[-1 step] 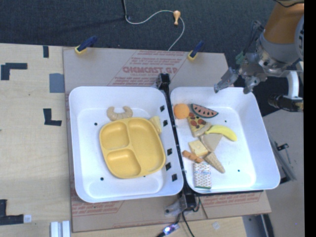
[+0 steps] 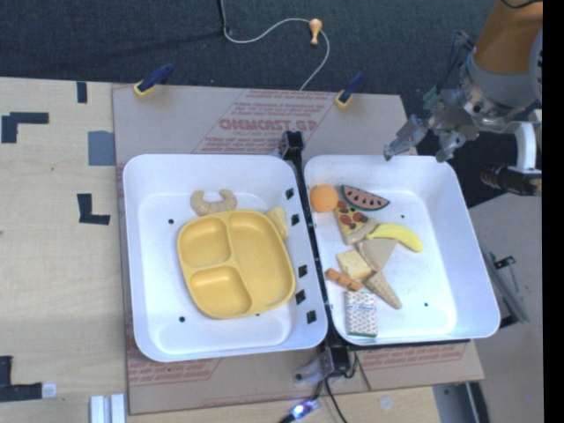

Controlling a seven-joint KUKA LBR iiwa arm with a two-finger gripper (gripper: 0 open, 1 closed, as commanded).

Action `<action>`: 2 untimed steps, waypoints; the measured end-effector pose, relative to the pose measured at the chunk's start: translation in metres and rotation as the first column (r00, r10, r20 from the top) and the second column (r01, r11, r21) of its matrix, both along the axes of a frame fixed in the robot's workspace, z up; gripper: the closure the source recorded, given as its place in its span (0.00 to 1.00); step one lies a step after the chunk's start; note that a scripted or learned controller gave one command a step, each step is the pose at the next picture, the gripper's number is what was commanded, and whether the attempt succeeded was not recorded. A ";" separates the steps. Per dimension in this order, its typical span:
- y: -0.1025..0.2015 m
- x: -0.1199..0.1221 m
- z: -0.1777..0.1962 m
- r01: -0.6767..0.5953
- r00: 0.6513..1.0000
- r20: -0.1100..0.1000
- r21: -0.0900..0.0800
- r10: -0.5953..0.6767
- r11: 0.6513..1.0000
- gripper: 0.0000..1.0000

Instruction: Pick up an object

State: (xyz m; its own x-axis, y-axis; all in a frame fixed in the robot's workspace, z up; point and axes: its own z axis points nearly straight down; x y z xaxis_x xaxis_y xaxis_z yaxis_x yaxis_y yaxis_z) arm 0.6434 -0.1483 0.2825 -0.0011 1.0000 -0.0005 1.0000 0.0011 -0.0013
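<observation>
So the gripper (image 2: 423,144) hangs spread open, holding nothing, above the right bin (image 2: 467,263); glossy yellow 3-compartment tray (image 2: 236,264) left, curved banana (image 2: 398,236) right, cardboard (image 2: 264,126) printing unreadable.

Grey arm (image 2: 507,77) at the right, with a broad orange band (image 2: 508,26) round the segment above the wrist. Below the band, a pale grey-silver wrist housing, rounded, with dark cabling running down its left side and a small greenish spot near the cable. At the end, a dark grey tool (image 2: 421,145) with two slim prongs splayed apart, one toward the left, one toward the right, plus a white curved piece with a dark fitting off to the right side.
</observation>
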 end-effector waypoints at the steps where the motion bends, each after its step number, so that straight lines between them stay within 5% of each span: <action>1: -0.005 -0.002 -0.046 0.000 1.000 -0.004 -0.001 0.000 1.000 0.00; 2: -0.009 -0.009 -0.107 0.000 1.000 -0.005 0.000 0.000 1.000 0.00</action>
State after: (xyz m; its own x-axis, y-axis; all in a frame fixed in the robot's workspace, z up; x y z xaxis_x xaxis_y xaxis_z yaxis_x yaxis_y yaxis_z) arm 0.6345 -0.1573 0.1760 -0.0014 1.0000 -0.0008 1.0000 0.0014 -0.0061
